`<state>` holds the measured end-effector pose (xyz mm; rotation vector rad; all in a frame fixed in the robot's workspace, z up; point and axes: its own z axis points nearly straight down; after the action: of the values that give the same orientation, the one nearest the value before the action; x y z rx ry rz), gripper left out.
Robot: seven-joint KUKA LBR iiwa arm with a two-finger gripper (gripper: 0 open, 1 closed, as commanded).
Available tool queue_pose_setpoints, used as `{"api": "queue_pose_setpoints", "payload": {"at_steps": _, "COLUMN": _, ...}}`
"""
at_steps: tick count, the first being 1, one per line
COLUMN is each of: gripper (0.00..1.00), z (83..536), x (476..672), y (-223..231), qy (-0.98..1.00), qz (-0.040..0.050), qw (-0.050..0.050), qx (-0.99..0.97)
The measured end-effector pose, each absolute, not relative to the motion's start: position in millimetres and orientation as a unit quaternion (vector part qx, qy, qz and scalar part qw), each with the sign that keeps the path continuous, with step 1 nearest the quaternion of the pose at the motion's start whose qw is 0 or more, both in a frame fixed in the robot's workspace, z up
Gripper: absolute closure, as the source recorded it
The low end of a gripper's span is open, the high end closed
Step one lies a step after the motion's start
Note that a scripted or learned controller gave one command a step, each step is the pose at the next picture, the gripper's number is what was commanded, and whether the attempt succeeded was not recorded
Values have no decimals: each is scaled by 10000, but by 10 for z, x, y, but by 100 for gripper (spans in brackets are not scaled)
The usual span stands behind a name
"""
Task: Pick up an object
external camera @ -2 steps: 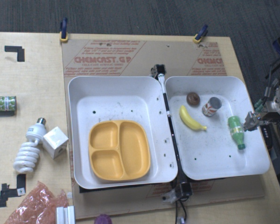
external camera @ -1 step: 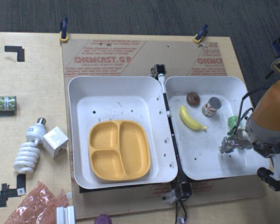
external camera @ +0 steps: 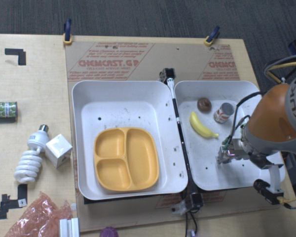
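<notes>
Approach step: two-finger gripper [external camera: 224,157], finger state cannot tell, hovers in right white bin [external camera: 207,179]; curved yellow banana [external camera: 202,125] lies at its 11 o'clock, needing descent there.

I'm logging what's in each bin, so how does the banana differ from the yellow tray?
The banana is a small, curved, slim fruit; the tray is much larger, flat and divided into three compartments. The banana lies in the right bin, the tray in the left bin. The banana is brighter yellow, the tray a duller orange-yellow. Both rest on a bin floor, untouched by the gripper.
</notes>
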<state>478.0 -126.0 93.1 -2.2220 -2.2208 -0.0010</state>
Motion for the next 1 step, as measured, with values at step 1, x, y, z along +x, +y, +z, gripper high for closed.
{"api": "queue_pose_setpoints", "payload": {"at_steps": 1, "gripper": 0, "z": 923, "x": 5331, "y": -983, "qy": -7071, "qz": -1, "qw": -4, "qx": -7071}}
